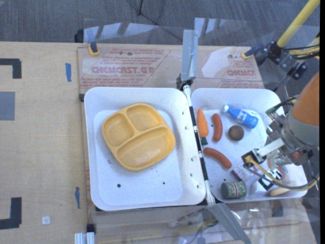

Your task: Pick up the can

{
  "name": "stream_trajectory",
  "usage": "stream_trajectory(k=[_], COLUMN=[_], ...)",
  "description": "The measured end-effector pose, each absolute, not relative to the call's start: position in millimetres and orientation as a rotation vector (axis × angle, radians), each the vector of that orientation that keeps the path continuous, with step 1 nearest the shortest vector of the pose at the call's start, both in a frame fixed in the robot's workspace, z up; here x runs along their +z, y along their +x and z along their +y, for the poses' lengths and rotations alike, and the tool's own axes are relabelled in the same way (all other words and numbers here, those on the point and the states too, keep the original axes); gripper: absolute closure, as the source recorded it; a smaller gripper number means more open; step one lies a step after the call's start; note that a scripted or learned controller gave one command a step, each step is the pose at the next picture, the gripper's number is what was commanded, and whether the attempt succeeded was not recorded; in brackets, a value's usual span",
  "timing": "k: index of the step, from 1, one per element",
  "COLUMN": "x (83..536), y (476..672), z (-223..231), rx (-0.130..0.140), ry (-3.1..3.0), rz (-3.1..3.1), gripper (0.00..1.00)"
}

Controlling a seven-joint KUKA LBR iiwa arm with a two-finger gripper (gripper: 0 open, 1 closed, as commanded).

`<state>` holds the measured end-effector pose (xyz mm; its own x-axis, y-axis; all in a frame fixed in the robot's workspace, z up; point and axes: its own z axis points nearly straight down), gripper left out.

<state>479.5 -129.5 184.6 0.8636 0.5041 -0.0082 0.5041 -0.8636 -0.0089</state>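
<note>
The can [233, 189] is small and green with a dark top. It lies on its side near the front edge of the right bin [254, 96]. My gripper [266, 173] hangs over the bin's front right part, to the right of the can and a little behind it, apart from it. The arm comes in from the right and hides part of the bin's right side.
The right bin also holds an orange carrot [202, 123], two sausages [217, 127] [217, 157], a blue bottle [241, 116], a brown ball [235, 132], a small dark packet [242, 174] by the can and a tan piece [279, 191]. The left bin [101, 187] holds a yellow divided plate [138, 135].
</note>
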Motion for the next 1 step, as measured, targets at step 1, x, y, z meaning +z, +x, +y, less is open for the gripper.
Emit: stream_trajectory(k=[1], x=[184.7], y=[479.5], z=[-129.5], rx=[0.016], ry=[-3.027], rz=[-0.819], gripper=[0.0])
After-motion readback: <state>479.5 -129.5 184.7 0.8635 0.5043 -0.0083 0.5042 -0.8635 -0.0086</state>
